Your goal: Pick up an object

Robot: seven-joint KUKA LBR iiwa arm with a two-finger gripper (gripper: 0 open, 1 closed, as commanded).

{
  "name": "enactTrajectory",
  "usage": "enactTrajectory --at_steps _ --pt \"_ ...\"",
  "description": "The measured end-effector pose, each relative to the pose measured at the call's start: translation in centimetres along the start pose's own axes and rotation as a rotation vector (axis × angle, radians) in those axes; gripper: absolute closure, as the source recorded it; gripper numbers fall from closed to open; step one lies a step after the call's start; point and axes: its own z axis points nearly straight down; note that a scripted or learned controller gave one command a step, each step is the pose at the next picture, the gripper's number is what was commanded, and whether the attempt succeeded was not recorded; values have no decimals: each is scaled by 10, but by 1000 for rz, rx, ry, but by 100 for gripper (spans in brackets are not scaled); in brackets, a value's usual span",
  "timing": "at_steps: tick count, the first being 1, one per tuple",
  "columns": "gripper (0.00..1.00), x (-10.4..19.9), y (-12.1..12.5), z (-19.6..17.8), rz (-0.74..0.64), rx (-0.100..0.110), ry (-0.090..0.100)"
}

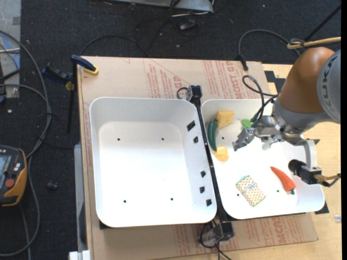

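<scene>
The two-finger gripper [242,140] is hovering, its grip state unclear, over the right white bin [312,203], presumably targeting the small yellow chunk [222,154].

I can't see the far right part of the right bin [317,202]; the arm [312,88] covers it. The arm is cut off at the picture's edge.

The jaws [243,139] hover over the right bin [312,202]; a red pepper [283,178] lies nearby.
</scene>
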Motion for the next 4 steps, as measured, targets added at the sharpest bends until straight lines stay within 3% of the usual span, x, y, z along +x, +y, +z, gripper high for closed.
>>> enactTrajectory --at_steps 1,2,3,4 --pt "0 30 97 76 0 -10 0" --pt "0 -29 82 -110 5 -21 -6" --pt "0 5 33 9 3 -1 -1" --pt "0 28 98 66 1 -7 -2"
